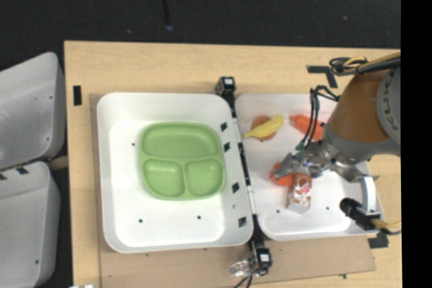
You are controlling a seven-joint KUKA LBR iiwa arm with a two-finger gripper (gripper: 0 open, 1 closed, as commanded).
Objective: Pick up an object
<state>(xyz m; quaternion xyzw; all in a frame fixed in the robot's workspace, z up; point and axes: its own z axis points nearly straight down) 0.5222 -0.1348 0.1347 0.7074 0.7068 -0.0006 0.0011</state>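
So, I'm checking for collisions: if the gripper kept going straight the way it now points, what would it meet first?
Probably the small red-and-white packet directly beneath the gripper, with an orange item beside it in the right white bin. Depth is unclear from above.

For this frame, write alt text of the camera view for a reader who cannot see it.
The robot arm reaches from the right into the right bin, its claw low over a small packet and an orange item. A yellow banana lies farther back in that bin. The left bin holds a green divided plate.
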